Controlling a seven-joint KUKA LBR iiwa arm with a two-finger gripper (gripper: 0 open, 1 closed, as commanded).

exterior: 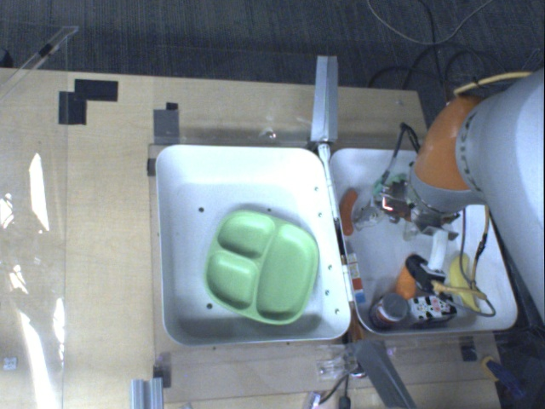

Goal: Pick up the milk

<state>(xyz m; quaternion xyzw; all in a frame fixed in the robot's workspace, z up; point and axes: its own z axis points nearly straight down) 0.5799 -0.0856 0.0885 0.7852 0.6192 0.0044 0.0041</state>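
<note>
Worktop (pixel 85 228): pale wood, with two shallow white bins side by side.
Left bin (pixel 170 170): holds one green divided plate (pixel 262 267), three compartments, lying flat near the middle.
Right bin (pixel 366 164): the arm reaches into it from the right, and several small things lie in it.
Arm (pixel 477 156): grey, with its orange band over the far right part of the right bin.
Gripper (pixel 368 216): low over the far left part of the right bin. Whether it is open or closed cannot be told, and nothing can be seen held in it.
Milk carton (pixel 352 275): a slim white box with red and blue marks, seemingly the milk. It lies along the left wall of the right bin, nearer the camera than the gripper and apart from it.
Sausage (pixel 349 205): red-orange, by the same wall, just beside the gripper.
Can (pixel 390 311): dark and round, at the near edge of the right bin.
Orange thing (pixel 407 283): small, just beyond the can; its kind is unclear.
Banana (pixel 464 278): yellow, in the near right part of the right bin.
</note>
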